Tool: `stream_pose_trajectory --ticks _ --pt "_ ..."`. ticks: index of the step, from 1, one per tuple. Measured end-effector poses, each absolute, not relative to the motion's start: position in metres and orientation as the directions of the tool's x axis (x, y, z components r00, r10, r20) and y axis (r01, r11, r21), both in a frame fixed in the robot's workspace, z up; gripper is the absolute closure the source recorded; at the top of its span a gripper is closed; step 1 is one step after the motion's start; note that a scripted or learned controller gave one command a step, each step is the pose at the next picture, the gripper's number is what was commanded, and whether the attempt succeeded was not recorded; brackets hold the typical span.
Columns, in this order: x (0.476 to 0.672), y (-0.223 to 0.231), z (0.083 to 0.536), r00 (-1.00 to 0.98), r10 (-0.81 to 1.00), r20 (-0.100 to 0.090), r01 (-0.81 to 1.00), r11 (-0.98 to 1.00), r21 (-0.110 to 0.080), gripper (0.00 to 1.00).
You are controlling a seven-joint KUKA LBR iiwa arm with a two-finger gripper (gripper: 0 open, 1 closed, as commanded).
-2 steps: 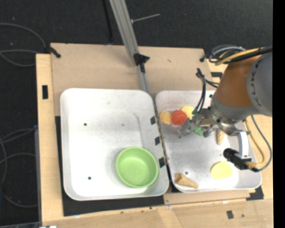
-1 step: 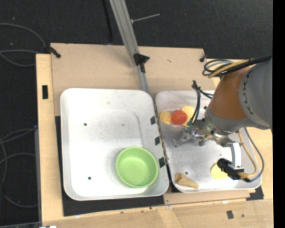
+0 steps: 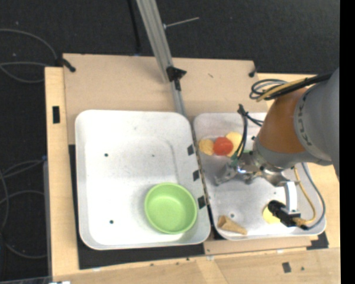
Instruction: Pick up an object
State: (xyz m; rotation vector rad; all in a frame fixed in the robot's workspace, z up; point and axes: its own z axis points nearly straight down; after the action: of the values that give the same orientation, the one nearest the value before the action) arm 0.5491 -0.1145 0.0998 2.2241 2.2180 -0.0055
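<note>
Grey arm [image 3: 296, 129] masks its pincer [image 3: 239, 171], grip unreadable, near red ball [image 3: 223, 145]; crowding yellow pieces [image 3: 207, 147] could spoil the grasp

Even, bright overhead light, white bins [image 3: 130, 129] near washed out, faint soft shadows under arm [image 3: 296, 129], overall slightly soft, grainy focus.

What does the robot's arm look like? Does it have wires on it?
The arm is thick, round and grey, with a shiny orange band just above the wrist. Yes, it has wires: black and yellow cables loop over the top of it, and a thin yellow cable curves down beside it. The gripper at its end is small, grey and metallic.
</note>
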Motion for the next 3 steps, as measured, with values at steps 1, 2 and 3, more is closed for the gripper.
stream_pose_trajectory --ticks 1,2,3 --pt "0.551 -0.114 0.112 0.006 1.0 0.0 1.0 -0.006 0.003 1.0" --pt "0.543 -0.113 0.161 0.004 1.0 0.0 1.0 -0.004 0.006 1.0" --pt "0.553 -0.119 0.219 -0.003 1.0 -0.001 1.0 0.003 0.008 1.0"
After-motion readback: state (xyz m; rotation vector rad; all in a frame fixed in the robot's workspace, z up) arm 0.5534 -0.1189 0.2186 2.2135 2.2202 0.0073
